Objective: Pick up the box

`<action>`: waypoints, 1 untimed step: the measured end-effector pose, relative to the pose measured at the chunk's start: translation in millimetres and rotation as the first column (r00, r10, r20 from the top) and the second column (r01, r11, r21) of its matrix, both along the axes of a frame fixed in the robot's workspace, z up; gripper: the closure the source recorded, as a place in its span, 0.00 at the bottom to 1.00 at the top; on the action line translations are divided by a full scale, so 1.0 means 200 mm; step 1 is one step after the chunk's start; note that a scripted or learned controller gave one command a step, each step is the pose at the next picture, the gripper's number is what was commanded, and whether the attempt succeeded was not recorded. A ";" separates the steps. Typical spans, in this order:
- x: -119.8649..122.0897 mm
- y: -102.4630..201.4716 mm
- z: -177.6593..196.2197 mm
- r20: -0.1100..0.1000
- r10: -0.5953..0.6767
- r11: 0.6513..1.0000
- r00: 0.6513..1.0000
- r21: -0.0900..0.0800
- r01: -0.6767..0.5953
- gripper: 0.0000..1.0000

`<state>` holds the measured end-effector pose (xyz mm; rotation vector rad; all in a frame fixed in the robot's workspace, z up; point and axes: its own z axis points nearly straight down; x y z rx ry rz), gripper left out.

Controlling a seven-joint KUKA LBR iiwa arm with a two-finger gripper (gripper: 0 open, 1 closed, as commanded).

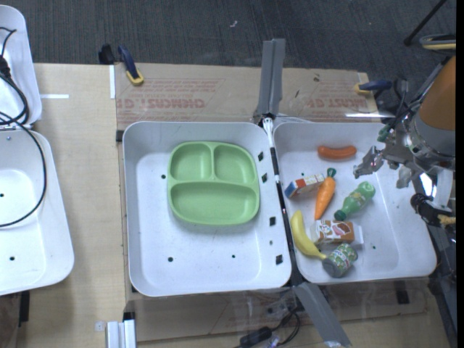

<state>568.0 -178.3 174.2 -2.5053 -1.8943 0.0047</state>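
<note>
Grey can (340,259) nearest; orange-and-white box (336,231) lying flat just above; gripper (386,167) open, empty.

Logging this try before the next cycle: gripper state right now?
Gripper: over the right bin's upper right, nothing between its fingers; open or shut cannot be told.

Fixed overhead camera, slanted down, both bins (138,216)
</note>
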 end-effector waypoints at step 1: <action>-0.09 0.32 -0.39 -0.002 -0.010 1.000 1.000 0.002 0.010 0.00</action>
